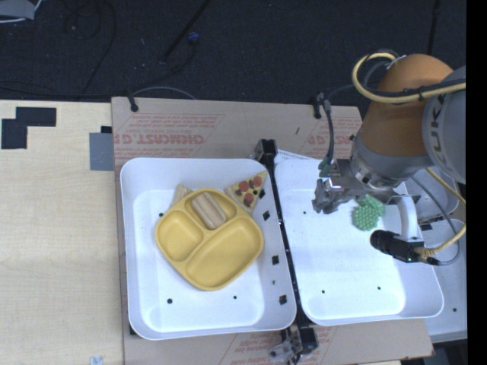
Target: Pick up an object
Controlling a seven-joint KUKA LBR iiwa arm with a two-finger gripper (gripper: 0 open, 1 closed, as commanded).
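Overhead, the grey arm (pixel 426 128) with its orange band reached in from the right and hung over the right bin (pixel 342 295). Its gripper (pixel 329 198) sat low above the bin's upper part, near the dividing bar (pixel 278 234) but apart from it. Whether anything sat within the claw could not be told from this slanted view; the dark metal was too small and cluttered to read.

Just right of the gripper lay a green knobbly object (pixel 367 213), like a small bunch of grapes, resting on the white floor of the right bin. It was partly tucked under the wrist, so its full shape was hidden; the visible part was roundish with no clear long axis, perhaps slightly longer from upper right to lower left.

The left bin (pixel 144 295) held a yellow divided plate (pixel 221 253), its rounded point aimed toward the lower left. A tan ridged piece (pixel 208 208) lay in the plate's upper compartment, long axis running upper left to lower right. A pizza slice toy (pixel 249 190) rested against the plate's upper right edge, tip pointing lower left.

Both bins stood on a cardboard sheet (pixel 228 131) printed with red lettering, beside a pale wooden tabletop (pixel 53 242). Beyond lay dark floor (pixel 228 36) with loose cables.
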